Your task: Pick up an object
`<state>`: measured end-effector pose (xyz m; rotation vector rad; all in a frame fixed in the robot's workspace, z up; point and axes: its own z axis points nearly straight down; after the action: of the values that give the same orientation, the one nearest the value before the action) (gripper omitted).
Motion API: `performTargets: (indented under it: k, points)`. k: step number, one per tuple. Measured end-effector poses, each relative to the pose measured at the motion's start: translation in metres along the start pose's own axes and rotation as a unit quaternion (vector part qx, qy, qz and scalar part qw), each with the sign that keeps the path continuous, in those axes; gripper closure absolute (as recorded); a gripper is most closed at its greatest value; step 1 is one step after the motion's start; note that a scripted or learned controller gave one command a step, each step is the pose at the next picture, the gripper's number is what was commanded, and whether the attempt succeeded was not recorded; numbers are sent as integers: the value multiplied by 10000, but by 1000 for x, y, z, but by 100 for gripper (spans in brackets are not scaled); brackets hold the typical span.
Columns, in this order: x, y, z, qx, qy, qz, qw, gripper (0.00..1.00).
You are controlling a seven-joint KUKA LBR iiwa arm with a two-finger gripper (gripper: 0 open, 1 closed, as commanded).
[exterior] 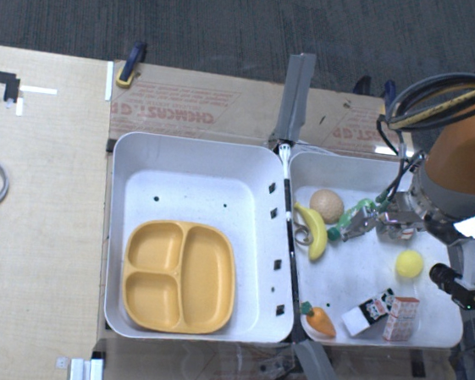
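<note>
From the overhead camera I see my gripper [368, 224] low in the right bin [425, 338], its tip among green-and-grey clutter beside the tan ball [326, 205] and banana [313, 231] — whether it is spread or closed I cannot tell. The yellow ball [409, 263] sits well apart, a cleaner target. I'd centre over one item before closing — crowding risks a slip.

Arm [467, 156] enters from the right edge of the frame, orange band uppermost, wrist angled down-left. Claw [360, 224] sits low at centre-right; finger state indeterminate.
</note>
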<state>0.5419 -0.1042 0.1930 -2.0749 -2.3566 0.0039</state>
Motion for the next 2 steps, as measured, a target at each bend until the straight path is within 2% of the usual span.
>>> performTargets:
  k: [1,2]
  points:
    - [-1,0,-8,4,-6,14,10000,100]
    - [-13,16,101,-15,-3,503,9987,100]
